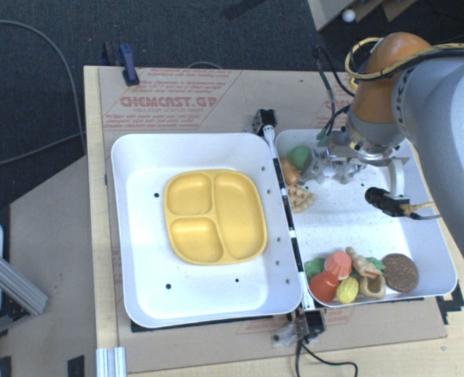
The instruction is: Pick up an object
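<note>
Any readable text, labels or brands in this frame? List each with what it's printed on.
"CHEMCAST GP", large red letters on the brown paper-faced board lying under the two shallow white bins.
Smaller red lines above and below that word on the same board: too blurred to read.
Faint red print on the board near the right bin's top edge: unreadable.
No other lettering legible.

- The brown protective sheet (169, 100) covering the desk bears red printed lettering above the left bin; the largest line reads "CHEMCAST GP".
- Smaller red lines run above and below that brand name on the same sheet, too small to read.
- More red print of the same kind shows on the sheet near the upper right bin corner, partly hidden and not legible.
</note>
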Robot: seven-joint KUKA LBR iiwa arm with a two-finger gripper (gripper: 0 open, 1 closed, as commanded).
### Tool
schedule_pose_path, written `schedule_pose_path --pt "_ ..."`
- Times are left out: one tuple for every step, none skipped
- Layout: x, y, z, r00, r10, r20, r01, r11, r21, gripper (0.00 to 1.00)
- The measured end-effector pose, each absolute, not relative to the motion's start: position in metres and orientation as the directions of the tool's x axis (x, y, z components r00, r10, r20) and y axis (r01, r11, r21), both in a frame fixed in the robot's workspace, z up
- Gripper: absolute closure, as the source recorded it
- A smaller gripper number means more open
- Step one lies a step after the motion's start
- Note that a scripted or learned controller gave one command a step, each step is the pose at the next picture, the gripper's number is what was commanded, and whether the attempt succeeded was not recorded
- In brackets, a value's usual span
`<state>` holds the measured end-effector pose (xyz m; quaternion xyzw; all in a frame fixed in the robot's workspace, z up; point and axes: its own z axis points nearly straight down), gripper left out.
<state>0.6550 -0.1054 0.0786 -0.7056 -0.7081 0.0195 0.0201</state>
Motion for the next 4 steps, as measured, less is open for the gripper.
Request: schedule_pose_path --pt "0.655 -0.1047 0.0787 -0.003 1.0 -0.001 0.998 0.003 -0.056 0.0" --pt "0.6552 -0.1065 0.0786 -0.005 1.0 0.002 0.998 0.005 -0.056 0.0" --pt "0.6553 -0.1097 0.0786 -0.005 1.0 0.002 0.998 0.005 -0.055 0.0" --pt "0.6554 -0.1094 0.0787 -0.005 1.0 0.001 0.998 0.005 -0.055 0.0"
